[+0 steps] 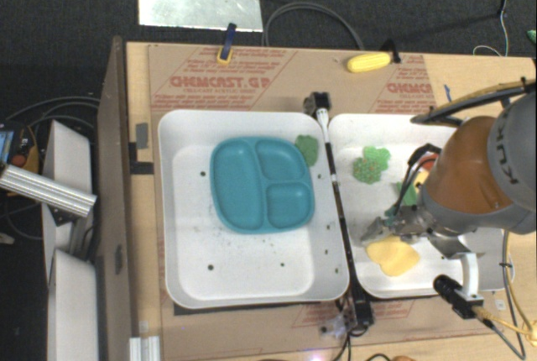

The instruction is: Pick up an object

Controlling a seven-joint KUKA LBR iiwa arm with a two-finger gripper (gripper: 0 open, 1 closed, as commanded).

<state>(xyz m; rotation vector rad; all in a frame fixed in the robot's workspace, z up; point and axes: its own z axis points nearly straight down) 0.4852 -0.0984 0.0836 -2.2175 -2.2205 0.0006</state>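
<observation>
Yellow object (pixel 393 255): flat, rounded, pale piece, lying in the near part of the right bin (pixel 369 284), directly beneath the claw (pixel 388 227). Identity uncertain from where I stand; possibly a soft toy food or a slab of foam. Judged light, somewhat yielding, smooth-skinned, not fragile. Low profile makes it awkward: best taken across its narrow width, at the edges, with the claw pressed close to the bin floor.

Claw: dark, pointing down over the near-left area of the right bin, just above the yellow object. Whether it is spread or closed, I cannot tell; nothing is visibly held.

Also in right bin: green leafy piece (pixel 371 164), knobbly, probably soft, well apart toward the far side.

Left bin (pixel 180 267): teal divided plate (pixel 261 185) and a second green piece (pixel 307 149) at the plate's far right corner.

Bench (pixel 277 74): yellow banana-shaped item (pixel 367 62) at far edge.
</observation>
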